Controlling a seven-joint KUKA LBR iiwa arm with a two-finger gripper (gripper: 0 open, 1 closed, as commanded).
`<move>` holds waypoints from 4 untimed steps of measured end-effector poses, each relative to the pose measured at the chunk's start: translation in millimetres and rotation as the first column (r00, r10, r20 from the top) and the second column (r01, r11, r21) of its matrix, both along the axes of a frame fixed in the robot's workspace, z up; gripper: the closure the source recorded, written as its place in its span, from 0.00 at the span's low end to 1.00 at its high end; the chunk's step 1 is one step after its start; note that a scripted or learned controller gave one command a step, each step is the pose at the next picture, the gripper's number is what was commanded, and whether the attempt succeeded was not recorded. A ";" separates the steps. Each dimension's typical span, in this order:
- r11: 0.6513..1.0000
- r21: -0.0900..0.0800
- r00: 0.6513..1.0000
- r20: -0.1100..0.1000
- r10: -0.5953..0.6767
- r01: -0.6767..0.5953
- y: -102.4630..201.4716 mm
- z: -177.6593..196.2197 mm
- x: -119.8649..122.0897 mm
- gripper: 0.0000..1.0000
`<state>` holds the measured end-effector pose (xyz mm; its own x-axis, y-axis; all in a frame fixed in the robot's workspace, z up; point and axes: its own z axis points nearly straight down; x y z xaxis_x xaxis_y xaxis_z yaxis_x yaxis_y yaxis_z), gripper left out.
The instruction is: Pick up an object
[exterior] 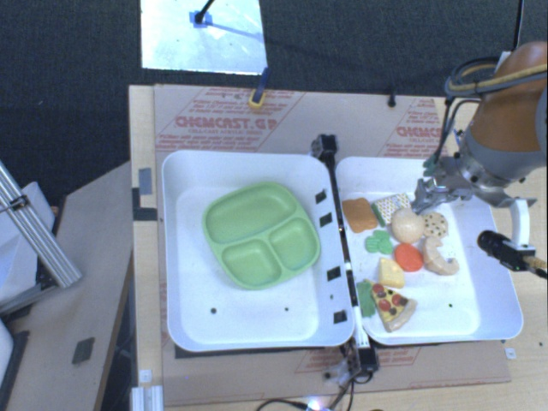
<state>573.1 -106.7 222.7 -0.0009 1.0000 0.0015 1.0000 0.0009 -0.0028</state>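
Wooden bench (103,229) on dark floor, cardboard sheet (231,114) under two white bins. Left bin (184,315) holds a green divided plate (261,234). Right bin (488,302), just beside it, holds toy food: bread slice (360,214), round bun (407,226), tomato (408,257), cheese (391,272), pizza slice (394,305), cookie (435,224). Gripper (425,193) hangs over the right bin's far side, just above the bun; finger state cannot be told. Nothing seen held.

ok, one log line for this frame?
gripper: over right bin, above toy food pile | grasp: none visible | green tray: left bin
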 end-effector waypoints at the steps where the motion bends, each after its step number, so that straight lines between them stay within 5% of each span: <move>1: 1.000 0.000 1.000 0.000 0.003 -0.003 26.7 9.0 -48.5 1.00; 2: 1.000 0.001 1.000 0.000 0.005 -0.005 59.8 1.7 -92.2 1.00; 4: 1.000 -0.001 1.000 0.004 0.000 0.000 51.0 1.2 -90.0 1.00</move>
